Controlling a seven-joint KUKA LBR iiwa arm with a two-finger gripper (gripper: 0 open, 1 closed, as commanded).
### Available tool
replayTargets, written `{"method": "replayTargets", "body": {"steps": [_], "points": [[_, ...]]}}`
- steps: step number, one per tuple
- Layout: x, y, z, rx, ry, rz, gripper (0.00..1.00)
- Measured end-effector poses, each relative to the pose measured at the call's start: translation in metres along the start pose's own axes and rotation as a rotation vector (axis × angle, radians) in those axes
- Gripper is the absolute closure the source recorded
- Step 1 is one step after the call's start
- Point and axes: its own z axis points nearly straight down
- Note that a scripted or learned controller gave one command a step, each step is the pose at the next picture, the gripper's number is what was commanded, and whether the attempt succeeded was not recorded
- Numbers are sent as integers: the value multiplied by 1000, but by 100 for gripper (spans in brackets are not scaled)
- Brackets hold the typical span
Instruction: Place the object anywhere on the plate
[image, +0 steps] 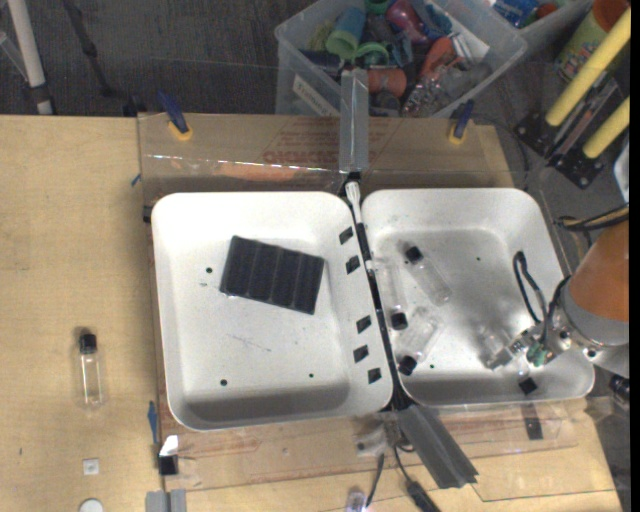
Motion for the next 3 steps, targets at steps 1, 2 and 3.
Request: {"method": "replayTargets", "body": {"steps": [1, 2, 3], "points": [[0, 0, -9, -2, -2, 2, 100], [-17, -9, 0, -1, 1, -553, 100], [-18, -8, -10, -5, -3, -551, 100]]}}
